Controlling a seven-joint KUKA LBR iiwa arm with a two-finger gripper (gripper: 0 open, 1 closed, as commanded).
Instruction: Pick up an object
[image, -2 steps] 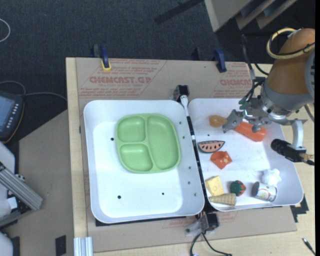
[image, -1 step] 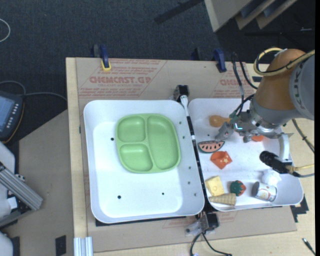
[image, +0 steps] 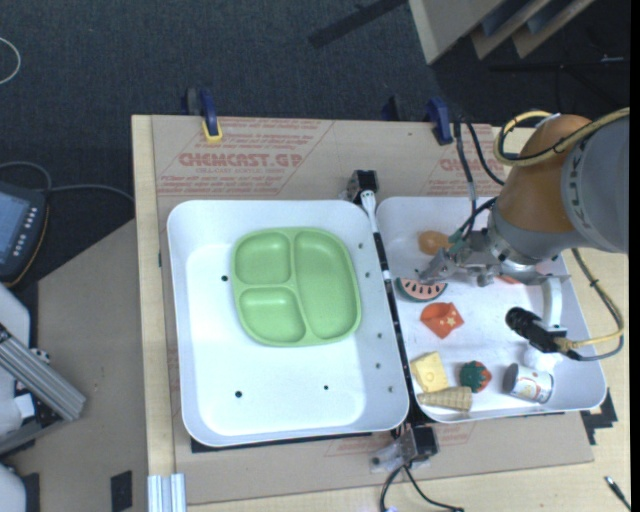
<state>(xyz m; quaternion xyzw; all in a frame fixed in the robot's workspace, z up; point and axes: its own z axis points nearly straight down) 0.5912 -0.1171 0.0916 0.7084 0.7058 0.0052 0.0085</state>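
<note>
The arm (image: 570, 185) reaches over the right bin (image: 590, 385). The claw (image: 440, 268) hangs low beside the watermelon slice (image: 422, 290) and orange ball (image: 432, 241); its state cannot be told. The left bin (image: 200, 380) holds a green divided plate (image: 297, 286).

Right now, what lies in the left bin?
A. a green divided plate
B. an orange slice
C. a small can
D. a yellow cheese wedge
A: the green divided plate rests alone inside the left bin; the small toys lie in the right bin.
</note>
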